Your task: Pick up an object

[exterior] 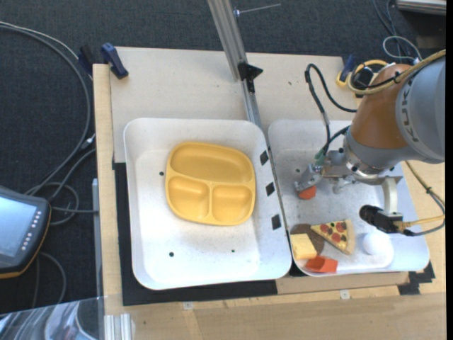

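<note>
While your gripper point(306, 185) hangs low in the right bin point(283, 147), you cannot tell its finger state; a red piece point(306, 193) sits beneath it.

A pale wooden surface point(184, 83) stands on dark carpet point(42, 119) crossed by loose cables point(53, 44) at the left. A metal pole point(226, 20) slants from the top centre, and a screen device point(18, 225) sits at the left edge.

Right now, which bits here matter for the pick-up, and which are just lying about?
For the job: gripper, pizza slice, cheese block, white ball, red piece, right bin.

Lying about: yellow tray, left bin, blue clamp, cables.
</note>
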